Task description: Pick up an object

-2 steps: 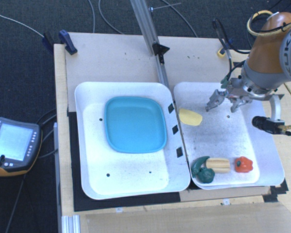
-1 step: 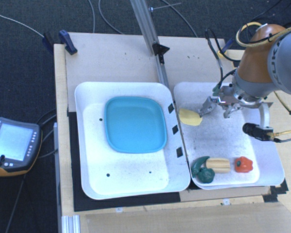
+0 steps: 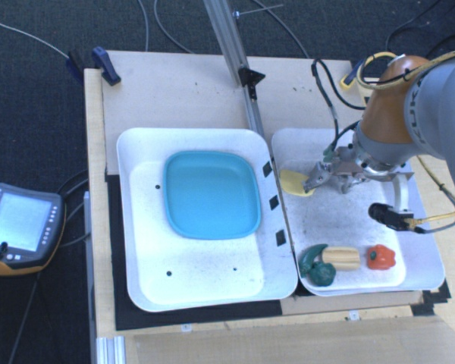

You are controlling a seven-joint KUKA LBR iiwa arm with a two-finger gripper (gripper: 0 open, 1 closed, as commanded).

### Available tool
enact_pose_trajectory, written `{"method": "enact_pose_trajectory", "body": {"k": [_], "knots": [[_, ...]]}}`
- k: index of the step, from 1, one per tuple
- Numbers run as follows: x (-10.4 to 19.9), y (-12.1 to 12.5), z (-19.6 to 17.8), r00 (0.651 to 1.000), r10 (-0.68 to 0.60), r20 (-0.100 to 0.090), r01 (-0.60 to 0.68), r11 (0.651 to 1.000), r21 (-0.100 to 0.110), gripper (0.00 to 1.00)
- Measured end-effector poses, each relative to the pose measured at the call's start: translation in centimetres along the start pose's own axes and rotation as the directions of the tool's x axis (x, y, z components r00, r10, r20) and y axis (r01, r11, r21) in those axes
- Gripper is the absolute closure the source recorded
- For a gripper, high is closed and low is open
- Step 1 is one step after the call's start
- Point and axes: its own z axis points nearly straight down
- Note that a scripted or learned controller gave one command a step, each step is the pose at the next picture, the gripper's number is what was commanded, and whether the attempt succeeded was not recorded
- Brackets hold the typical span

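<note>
1. The grey arm reaches in from the right, its orange band just above the wrist, and hangs low over the right bin.
2. The jaws sit at the left end of the tool, right beside a pale yellow object that lies near the bin's left wall.
3. The metal tips touch or overlap that yellow piece's right edge; whether they are spread or pressed together, I cannot tell from here, and I cannot see it pinched between them.
4. Down along the bin's front edge lie three more things in a row: a dark green piece on the left, a tan block touching it in the middle, and a red-orange piece just to the right.
5. The left bin carries a blue tray, lying flat in its upper middle.
6. Off the counter to the left, a handheld control pendant rests on the dark floor.
</note>
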Motion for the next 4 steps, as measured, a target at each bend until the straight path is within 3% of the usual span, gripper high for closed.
{"method": "enact_pose_trajectory", "body": {"k": [1,3,4], "knots": [[0.0,0.1,-1.3,1.0,0.0,0.0,0.0,1.0,-0.005,1.0],[1.4,1.0,-13.2,1.0,-0.001,0.001,0.001,1.0,-0.01,1.0],[1.4,1.1,-16.8,1.0,0.0,0.001,0.0,1.0,-0.007,1.0]]}}
